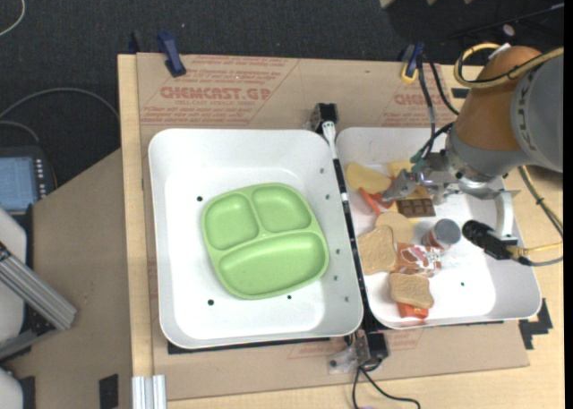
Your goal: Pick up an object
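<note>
White bins: two, side by side on the bench; I call them left bin [170, 219] and right bin [501, 295]
Green plate [264, 239]: one, with three compartments, flat in the middle of the left bin
Pick candidates: I count ten loose pieces, all in the right bin, crowded toward its left half
Yellow wedges: two, at the far left of the right bin; larger wedge [365, 176], and smaller wedge [398, 168] just beside it
Brown bar [414, 208]: one, just on the near side of the gripper; whether they touch I can't say
Tan bread pieces: three as far as I can count; square piece [394, 222], bread slice [376, 251], toast [410, 289]
Red-and-white piece [414, 258]: one, between the bread slice and the toast
Orange strip [369, 201]: one, just beside the larger wedge
Red piece [410, 311]: one, peeking out under the toast
Grey cap [445, 233]: one, round, right of the brown bar
Gripper [407, 186]: one, low over the far part of the right bin, between the smaller wedge and the brown bar
Grip state: I can't make it out from this angle
Blue clamps: two on the far edge of the board, one [170, 54] at left, one [410, 60] at right
</note>
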`<control>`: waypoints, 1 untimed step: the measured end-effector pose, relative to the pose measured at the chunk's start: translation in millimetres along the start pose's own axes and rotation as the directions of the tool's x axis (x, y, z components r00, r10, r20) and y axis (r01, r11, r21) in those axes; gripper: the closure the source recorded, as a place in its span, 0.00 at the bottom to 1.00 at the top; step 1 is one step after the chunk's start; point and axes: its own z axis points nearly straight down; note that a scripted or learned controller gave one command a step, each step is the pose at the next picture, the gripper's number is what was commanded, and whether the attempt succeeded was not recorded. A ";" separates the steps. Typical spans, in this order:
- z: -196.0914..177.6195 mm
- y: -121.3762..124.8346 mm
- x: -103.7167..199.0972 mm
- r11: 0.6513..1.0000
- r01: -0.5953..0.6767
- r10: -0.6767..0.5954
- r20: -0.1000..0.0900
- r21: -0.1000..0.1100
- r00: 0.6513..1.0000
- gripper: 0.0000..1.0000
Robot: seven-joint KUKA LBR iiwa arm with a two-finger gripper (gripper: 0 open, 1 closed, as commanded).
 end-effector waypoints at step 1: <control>4.7 53.3 21.0 1.000 0.003 -0.003 0.007 -0.010 1.000 0.00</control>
